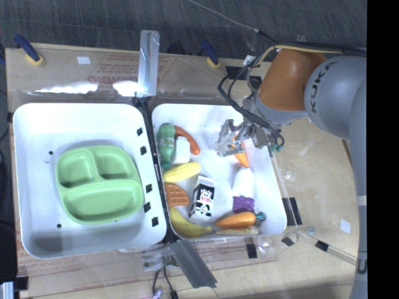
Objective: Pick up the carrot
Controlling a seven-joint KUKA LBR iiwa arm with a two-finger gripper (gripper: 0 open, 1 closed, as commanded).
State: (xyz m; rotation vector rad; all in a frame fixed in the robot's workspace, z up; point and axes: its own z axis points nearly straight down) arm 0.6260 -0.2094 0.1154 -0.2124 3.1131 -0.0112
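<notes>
A carrot (235, 219), orange with a green leafy end on its right, lies along the front wall of the right bin (206, 109). My gripper (232, 139) hangs over the back right part of that bin, well behind the carrot. A small orange pointed piece (242, 159) sits directly under the gripper, touching or nearly touching it. I cannot make out whether that piece is gripped.
The right bin also holds a green bottle (166, 141), an orange pepper (189, 140), corn (181, 171), a waffle (177, 195), a banana (187, 225), a cow-print carton (202, 199), a white bottle (244, 181) and purple grapes (244, 203). A green divided plate (98, 182) lies in the left bin.
</notes>
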